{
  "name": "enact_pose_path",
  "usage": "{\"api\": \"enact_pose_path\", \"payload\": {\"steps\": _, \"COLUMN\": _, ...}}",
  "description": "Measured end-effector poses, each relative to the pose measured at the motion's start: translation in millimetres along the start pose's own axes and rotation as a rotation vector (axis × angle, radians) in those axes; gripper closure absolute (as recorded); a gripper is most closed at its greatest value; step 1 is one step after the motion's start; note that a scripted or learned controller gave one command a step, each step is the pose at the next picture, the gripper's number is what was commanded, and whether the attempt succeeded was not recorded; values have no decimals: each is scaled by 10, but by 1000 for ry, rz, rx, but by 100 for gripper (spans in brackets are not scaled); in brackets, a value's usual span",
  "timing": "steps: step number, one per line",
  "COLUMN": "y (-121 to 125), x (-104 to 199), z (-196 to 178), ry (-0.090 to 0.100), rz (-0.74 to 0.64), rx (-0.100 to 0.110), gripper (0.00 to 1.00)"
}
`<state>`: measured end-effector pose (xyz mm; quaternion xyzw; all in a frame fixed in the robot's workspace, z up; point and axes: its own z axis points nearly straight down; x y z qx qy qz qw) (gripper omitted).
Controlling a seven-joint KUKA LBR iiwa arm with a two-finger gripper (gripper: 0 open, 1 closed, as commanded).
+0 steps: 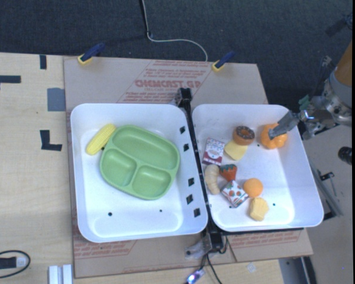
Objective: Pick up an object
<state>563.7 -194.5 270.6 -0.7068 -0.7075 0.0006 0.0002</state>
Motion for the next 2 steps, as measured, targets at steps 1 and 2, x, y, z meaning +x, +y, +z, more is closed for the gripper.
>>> {"api": "enact_pose_path", "payload": {"steps": 1, "y": -341, "x": 513, "z": 1580, "ry": 7, "rz": -1, "rx": 16, "gripper": 0}}
{"api": "enact_pose_path", "payload": {"steps": 2, "y": -170, "x": 990, "z": 1877, "ry": -6, "rz": -2, "rx": 0, "gripper": 0}}
